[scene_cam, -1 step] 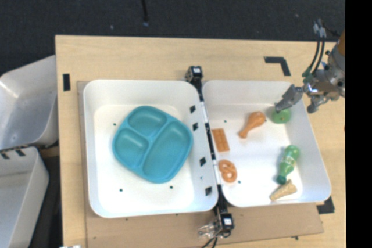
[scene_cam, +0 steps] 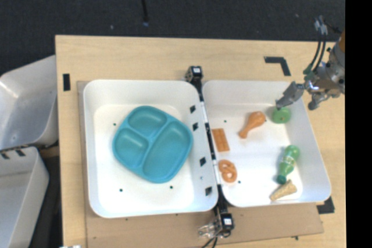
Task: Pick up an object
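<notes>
In the right bin [scene_cam: 302, 194] lie several small toys: an orange drumstick [scene_cam: 251, 124], a flat green round piece [scene_cam: 281, 115], an orange rectangular cracker [scene_cam: 220, 140], an orange pretzel [scene_cam: 228, 171], a green bottle [scene_cam: 287, 162] and a tan cone [scene_cam: 283, 190]. My gripper [scene_cam: 300, 100] hangs over the bin's upper right corner, open, with nothing between its fingers. Its left fingertip [scene_cam: 283, 101] sits just above the green round piece.
The left bin [scene_cam: 99, 194] holds a blue divided plate [scene_cam: 153, 143]. A ridge with black clips [scene_cam: 204, 142] separates the two bins. White containers [scene_cam: 23, 113] stand off the bench to the left. The wooden bench edge [scene_cam: 174, 46] runs behind both bins.
</notes>
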`<state>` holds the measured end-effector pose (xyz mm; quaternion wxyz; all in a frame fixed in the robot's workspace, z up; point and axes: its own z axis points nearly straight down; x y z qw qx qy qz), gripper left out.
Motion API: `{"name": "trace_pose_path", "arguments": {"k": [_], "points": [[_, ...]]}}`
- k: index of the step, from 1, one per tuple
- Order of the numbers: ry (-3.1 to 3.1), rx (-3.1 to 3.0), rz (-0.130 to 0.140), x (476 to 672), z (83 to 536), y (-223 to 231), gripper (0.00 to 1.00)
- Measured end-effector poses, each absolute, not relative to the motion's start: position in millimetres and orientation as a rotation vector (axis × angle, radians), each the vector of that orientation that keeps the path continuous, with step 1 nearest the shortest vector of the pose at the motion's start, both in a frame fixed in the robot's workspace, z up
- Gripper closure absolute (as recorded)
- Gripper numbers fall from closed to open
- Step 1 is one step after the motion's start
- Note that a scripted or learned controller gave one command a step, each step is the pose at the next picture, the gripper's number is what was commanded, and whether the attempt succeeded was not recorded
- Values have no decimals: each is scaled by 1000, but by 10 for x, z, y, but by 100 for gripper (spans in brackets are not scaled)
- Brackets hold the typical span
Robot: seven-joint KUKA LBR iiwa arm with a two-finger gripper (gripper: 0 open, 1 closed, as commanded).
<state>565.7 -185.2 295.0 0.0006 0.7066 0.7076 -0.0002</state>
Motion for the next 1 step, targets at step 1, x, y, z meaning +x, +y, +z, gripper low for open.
{"name": "trace_pose_path", "arguments": {"k": [1], "points": [[2222,2223,-5,5613,2334,-1846,0]]}}
